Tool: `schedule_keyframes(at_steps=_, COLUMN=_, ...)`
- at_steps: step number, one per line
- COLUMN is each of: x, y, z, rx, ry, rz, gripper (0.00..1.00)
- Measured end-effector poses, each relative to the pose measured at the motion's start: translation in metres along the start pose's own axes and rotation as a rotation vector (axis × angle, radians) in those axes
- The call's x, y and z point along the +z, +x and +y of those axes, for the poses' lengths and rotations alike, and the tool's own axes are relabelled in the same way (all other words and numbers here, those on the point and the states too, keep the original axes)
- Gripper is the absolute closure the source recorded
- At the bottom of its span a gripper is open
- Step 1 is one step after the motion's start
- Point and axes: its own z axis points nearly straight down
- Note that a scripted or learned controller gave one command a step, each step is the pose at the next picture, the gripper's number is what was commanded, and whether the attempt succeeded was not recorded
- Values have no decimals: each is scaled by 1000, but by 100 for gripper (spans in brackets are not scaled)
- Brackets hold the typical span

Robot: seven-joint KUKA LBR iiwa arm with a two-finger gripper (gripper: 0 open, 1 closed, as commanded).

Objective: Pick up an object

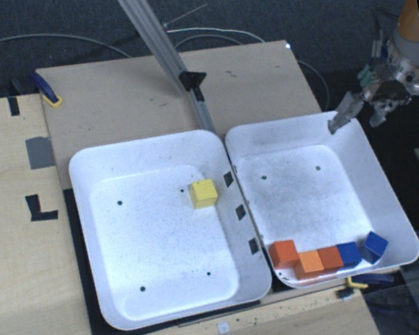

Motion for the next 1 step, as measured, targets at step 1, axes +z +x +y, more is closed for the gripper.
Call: schedule_keyframes(at_steps=1, x=0, y=0, z=0, rx=0, ry=0, rz=0, gripper=0)
